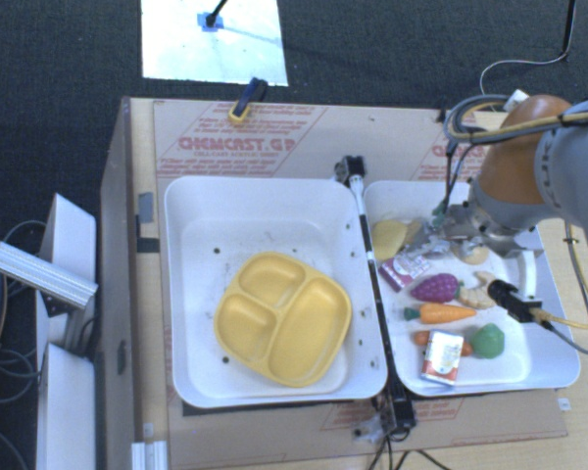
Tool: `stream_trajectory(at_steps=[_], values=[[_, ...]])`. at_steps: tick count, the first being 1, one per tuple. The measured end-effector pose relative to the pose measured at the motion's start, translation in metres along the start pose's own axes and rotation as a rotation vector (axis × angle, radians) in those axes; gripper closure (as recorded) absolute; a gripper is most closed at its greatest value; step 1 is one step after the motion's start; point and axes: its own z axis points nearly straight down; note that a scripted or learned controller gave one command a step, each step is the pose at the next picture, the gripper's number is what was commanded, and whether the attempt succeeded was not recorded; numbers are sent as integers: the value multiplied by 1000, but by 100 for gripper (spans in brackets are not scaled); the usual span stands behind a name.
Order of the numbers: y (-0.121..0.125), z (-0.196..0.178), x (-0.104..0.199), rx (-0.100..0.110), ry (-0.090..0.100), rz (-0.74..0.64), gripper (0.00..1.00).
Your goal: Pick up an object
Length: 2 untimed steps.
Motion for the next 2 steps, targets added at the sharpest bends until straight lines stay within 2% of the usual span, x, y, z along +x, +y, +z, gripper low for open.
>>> stream_trajectory(at_steps=[1, 2], values=[[-36, 6, 5, -15, -1, 0, 0], [-80, -1, 9, -1, 0, 0, 0]])
